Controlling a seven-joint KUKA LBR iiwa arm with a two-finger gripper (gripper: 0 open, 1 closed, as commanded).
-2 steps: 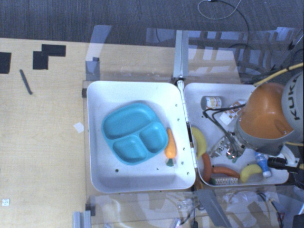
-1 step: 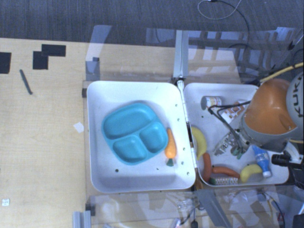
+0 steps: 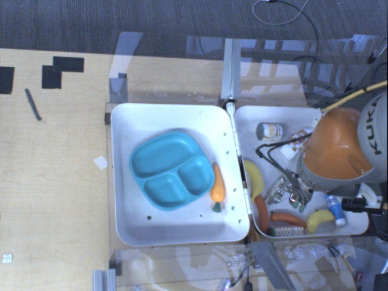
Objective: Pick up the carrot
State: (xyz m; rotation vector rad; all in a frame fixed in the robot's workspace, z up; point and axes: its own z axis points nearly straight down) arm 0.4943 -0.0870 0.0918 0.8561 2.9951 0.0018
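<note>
The carrot (image 3: 217, 187) is orange with a small green tip. It lies in the left bin (image 3: 127, 223), lengthwise along the right edge of the blue divided plate (image 3: 171, 170), close to the wall between the bins. My gripper (image 3: 290, 193) hangs low in the right bin (image 3: 361, 229), under the orange wrist band, well to the right of the carrot and across the divider. Nothing can be made out in its grasp.
The right bin holds a small can (image 3: 270, 130), a yellow banana (image 3: 253, 178), two red sausages (image 3: 261, 210) (image 3: 288, 218), a second yellow piece (image 3: 319, 220) and a small blue-capped bottle (image 3: 334, 210). Black cables (image 3: 273, 151) loop beside the wrist.
</note>
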